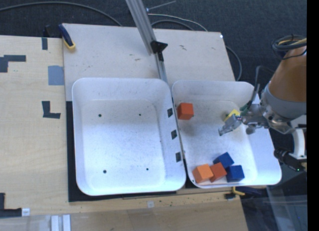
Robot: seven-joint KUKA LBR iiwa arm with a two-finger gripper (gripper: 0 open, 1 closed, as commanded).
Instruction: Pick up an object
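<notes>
Orange cube [185, 111] sits apart from hand [227, 127], whose grip I cannot tell.

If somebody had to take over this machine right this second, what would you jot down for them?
Gripper: low over the middle of the right bin, with no object visibly in its grasp.
Things: all are in the right bin. An orange cube stands alone near its left wall. Huddled at the near edge are an orange block, a red-orange block and two blue blocks.
Done: nothing looks picked up yet.
Left: grasp and lift one object. The lone orange cube is probably the easiest, since it stands apart.
</notes>
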